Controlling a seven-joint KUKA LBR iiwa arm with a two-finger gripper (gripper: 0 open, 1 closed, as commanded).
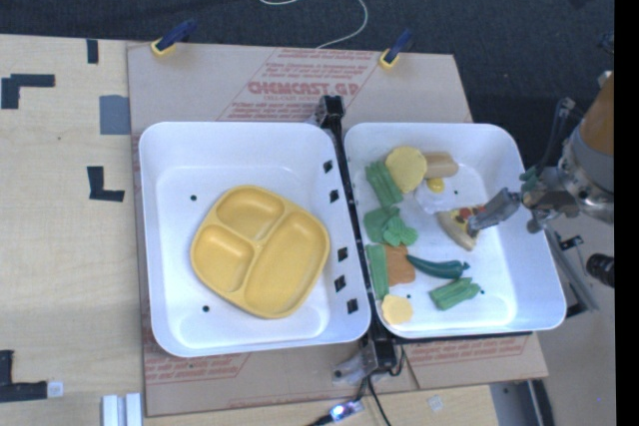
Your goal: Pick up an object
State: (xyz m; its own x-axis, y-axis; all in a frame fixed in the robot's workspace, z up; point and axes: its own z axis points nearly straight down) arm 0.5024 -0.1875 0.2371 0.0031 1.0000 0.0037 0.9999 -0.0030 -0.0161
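here the gripper (486, 213) hovers just beside the pizza slice (459, 229).

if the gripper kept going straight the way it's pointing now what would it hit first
Most likely the pizza-slice toy in the right bin: the gripper points left and slightly down at it. Depth is unclear, so it may already be touching.

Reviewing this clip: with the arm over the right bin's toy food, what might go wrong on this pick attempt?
1. The tool sits at a pizza-slice toy that lies flat and close to a clear piece; it may slip off or nudge both.
2. The green toys, orange block and dark green pepper lie crowded, so a sweep could scatter them.
3. The right bin's wall is close to the arm, risking a bump.
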